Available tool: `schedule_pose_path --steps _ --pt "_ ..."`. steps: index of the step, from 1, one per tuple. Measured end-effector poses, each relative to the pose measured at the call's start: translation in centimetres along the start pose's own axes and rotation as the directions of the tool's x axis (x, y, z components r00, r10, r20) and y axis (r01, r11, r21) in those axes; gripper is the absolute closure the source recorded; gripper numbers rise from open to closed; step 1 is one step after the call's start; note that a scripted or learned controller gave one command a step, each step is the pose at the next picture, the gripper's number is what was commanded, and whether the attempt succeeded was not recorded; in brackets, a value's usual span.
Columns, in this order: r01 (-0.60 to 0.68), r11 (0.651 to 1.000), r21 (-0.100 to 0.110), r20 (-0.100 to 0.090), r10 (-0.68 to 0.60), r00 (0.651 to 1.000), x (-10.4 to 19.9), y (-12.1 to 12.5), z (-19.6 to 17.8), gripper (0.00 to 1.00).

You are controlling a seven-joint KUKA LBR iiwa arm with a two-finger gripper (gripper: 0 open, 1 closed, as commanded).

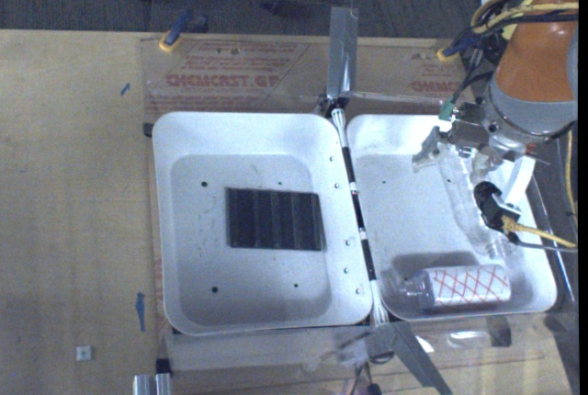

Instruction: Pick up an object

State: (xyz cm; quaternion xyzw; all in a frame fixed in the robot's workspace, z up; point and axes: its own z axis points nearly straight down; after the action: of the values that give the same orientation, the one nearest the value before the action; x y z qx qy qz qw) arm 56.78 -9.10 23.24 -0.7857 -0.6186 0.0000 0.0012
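Item: clear plastic bottle with red-and-white lattice label (pixel 457 286), lying on its side, well apart from your claw (pixel 470 165), toward the view's bottom edge. Claw state: cannot tell. Risk: the round bottle could roll or wedge against the white bin wall (pixel 549 288)

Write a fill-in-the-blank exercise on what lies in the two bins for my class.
The dark ribbed slab lies in the view's ____ bin. The red-and-white patterned object lies in the view's ____ bin. The band on the arm is coloured ____.
Missing words: left; right; orange.
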Motion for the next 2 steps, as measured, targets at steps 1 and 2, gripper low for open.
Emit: schedule_pose_path --steps 1,2 --pt "0.387 0.922 0.0 0.001 -0.387 0.922 -6.5 -2.1 0.3 0.0" --pt "0.423 0.906 -0.001 0.002 -0.423 0.906 -4.9 -2.9 3.4 0.0"
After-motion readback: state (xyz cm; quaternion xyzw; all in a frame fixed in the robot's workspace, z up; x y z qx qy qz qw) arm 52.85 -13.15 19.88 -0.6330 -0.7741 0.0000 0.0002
